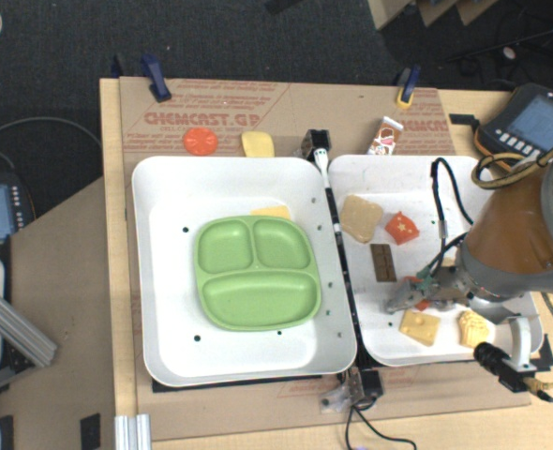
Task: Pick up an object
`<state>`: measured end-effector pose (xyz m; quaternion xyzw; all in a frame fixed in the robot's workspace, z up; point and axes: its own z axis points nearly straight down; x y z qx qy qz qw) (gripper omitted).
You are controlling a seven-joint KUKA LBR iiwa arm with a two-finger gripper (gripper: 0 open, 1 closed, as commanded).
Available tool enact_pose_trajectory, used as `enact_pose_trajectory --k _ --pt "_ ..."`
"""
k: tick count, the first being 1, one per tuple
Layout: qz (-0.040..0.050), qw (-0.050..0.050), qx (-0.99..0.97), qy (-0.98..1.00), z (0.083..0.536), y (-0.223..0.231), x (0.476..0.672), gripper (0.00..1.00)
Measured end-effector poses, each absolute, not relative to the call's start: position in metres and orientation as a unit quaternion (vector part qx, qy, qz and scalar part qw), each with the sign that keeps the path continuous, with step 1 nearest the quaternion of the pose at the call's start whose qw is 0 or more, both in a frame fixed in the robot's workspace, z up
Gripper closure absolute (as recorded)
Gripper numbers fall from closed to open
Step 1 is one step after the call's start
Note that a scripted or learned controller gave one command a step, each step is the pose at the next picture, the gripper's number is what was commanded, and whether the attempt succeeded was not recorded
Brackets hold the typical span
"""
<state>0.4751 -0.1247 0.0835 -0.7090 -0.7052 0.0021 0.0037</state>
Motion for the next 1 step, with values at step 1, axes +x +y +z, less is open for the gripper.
enact_pose_trajectory --k 1 --pt "-0.0001 -0.001 -0.708 -0.706 0.0947 -0.1232 0.479 1.0"
